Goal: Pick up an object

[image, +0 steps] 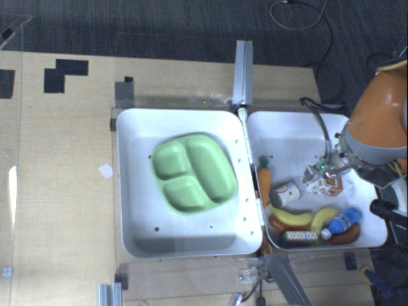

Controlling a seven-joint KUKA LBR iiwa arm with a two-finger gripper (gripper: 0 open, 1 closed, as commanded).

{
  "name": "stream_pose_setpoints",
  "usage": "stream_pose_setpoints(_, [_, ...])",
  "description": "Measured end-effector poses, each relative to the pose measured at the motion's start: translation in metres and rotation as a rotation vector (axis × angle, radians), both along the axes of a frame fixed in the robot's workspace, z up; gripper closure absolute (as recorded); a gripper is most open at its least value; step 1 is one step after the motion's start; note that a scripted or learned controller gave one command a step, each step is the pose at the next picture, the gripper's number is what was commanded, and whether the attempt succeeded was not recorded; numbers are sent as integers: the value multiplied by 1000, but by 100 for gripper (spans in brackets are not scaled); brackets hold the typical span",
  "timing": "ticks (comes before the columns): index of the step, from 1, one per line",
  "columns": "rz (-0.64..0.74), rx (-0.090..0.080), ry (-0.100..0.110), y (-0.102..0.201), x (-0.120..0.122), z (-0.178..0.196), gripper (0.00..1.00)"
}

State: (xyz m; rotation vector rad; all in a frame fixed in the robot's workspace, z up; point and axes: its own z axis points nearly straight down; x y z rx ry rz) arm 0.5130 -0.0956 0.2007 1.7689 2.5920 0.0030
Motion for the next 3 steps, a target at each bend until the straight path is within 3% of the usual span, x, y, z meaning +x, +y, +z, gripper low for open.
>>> stream_pose_setpoints(1, [-411,0,3,-1,15,23,100])
stream_pose_setpoints(2, [-579,1,2,48,10,68,100])
stream_pose_setpoints(3, [-853,0,3,16,-14,87,100])
